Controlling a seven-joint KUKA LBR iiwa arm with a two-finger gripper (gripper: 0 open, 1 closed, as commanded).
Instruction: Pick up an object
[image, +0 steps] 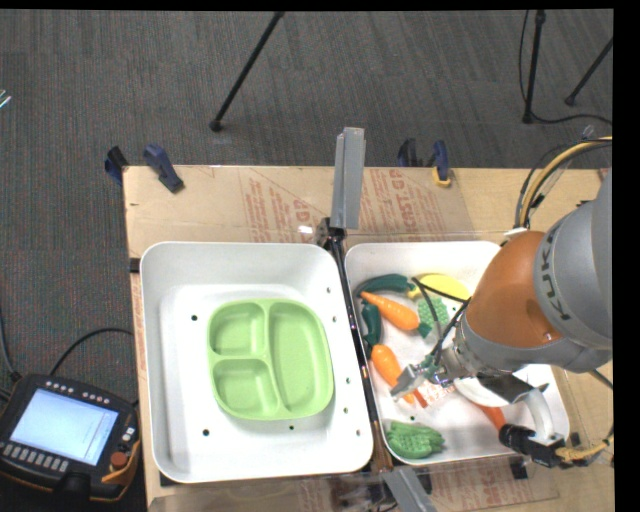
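Hung low in the right bin (520, 250). Hand (415, 380) just beside a carrot (384, 362); green toy (415, 438) below. Grip: couldn't tell.

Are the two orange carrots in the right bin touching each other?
Apart. The camera view shows the upper carrot lying near the bin's middle and the lower carrot below it, with a strip of white bin floor plainly visible between them.
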